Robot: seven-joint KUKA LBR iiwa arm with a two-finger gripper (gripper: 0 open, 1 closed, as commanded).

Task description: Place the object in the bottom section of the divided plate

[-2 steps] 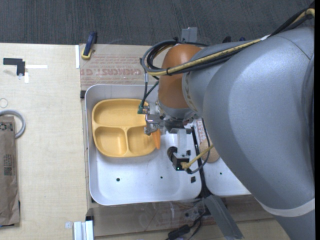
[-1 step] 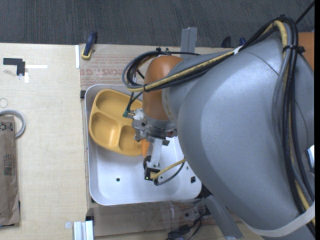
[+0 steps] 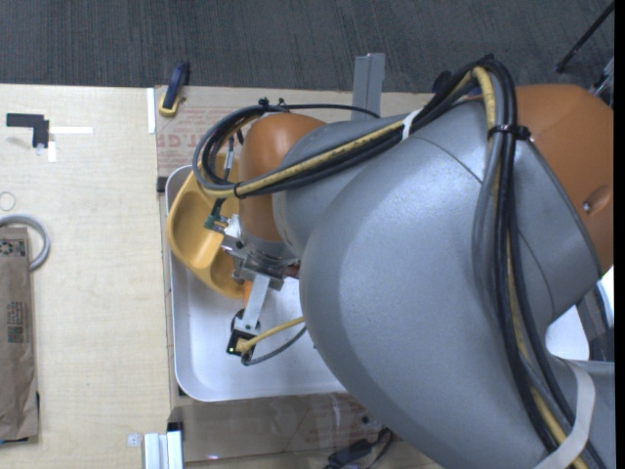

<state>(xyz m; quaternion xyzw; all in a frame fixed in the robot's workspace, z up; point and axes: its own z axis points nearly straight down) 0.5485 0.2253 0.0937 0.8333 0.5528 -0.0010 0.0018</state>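
I see the arm (image 3: pixel 420 262) spread over the bin (image 3: pixel 200 364) from its right, so that only the bin's left strip and bottom-left corner are bare to me; the orange band (image 3: pixel 278 154) sits over the bin's top edge, and below it the wrist reaches down into the bin's upper left part; the gripper (image 3: pixel 234 240) is down there, right over the plate (image 3: pixel 187 231), and I cannot tell how far open it is or whether it has hold of anything, since the wrist covers it from above; the plate is yellow and lies in the bin's top-left corner, its rim against the bin's left wall, and it looks tipped, with the left rim riding higher; its right half is under the wrist, so I cannot make out its sections; where the object is I cannot tell either; the bin rests on printed cardboard (image 3: pixel 186 130) that shows past its top-left corner; left of the bin lies the pale bench (image 3: pixel 88 281); well left of the bin, a brown bag (image 3: pixel 15 340) lies at the view's edge with a grey ring (image 3: pixel 39 240) at its top end; up and left of the bin sits a small black bracket (image 3: pixel 27 123); just above the bin's top-left corner lies a blue and yellow tool (image 3: pixel 175 88); beyond the bin's top edge runs dark carpet (image 3: pixel 244 18).
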